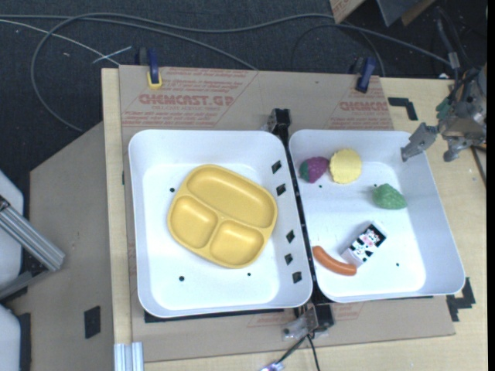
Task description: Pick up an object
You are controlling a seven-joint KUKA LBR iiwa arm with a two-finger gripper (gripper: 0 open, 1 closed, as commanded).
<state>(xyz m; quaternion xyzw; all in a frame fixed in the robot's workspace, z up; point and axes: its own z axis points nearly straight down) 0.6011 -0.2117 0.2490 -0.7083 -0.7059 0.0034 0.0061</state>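
1. Progress first: as I judge it, nothing has been picked up yet. Every object I can see lies flat in a bin, and none sits between the gripper's fingers.
2. My gripper (433, 144) hangs over the upper right corner of the right bin (445, 242), above its far rim. Its two fingers (412, 143) are spread apart with only air between them.
3. Candidates for the pick all lie in the right bin. A purple object (313, 168) and a yellow ball (346, 165) sit touching or nearly so near the top left of that bin.
4. A green object (389, 197) lies a little below and right of the ball, and is the one nearest my gripper.
5. Lower down, a black-and-white patterned toy (365, 243) rests just beside an orange sausage-shaped piece (334, 260); I cannot tell whether they touch.
6. Over in the left bin (147, 230) lies a yellow divided plate (223, 216), well apart from the arm.
7. What is left, in my view, is everything: choose a target, travel over it, descend, close and lift. The green object looks the shortest reach, and it stands clear of its neighbours.
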